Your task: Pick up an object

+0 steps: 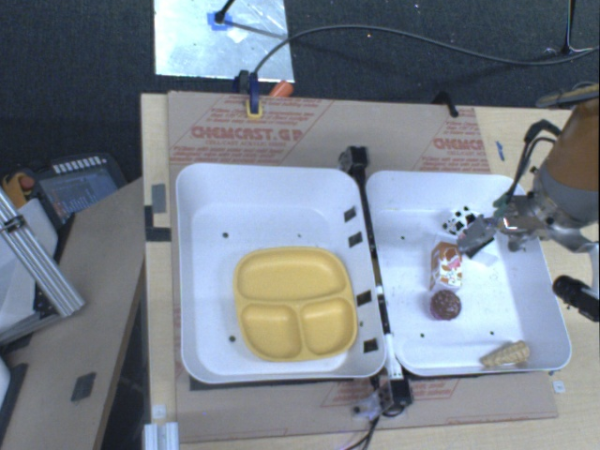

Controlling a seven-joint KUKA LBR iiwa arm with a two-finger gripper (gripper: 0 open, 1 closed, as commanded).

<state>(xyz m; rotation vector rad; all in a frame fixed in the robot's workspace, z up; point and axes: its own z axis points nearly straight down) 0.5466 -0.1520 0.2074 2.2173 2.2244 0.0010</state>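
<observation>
While my gripper [480,236] hangs low over the right bin [534,336], grasp unreadable from this angle, an orange-and-white packet [447,266] lies just beside it, between a black-and-white toy [457,219] and a brown ball [445,305].

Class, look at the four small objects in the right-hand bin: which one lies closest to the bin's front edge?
The pale tan cone-shaped object. It lies alone by the front wall, below the round dark brown object, the orange-and-white packet and the black-and-white object.
</observation>
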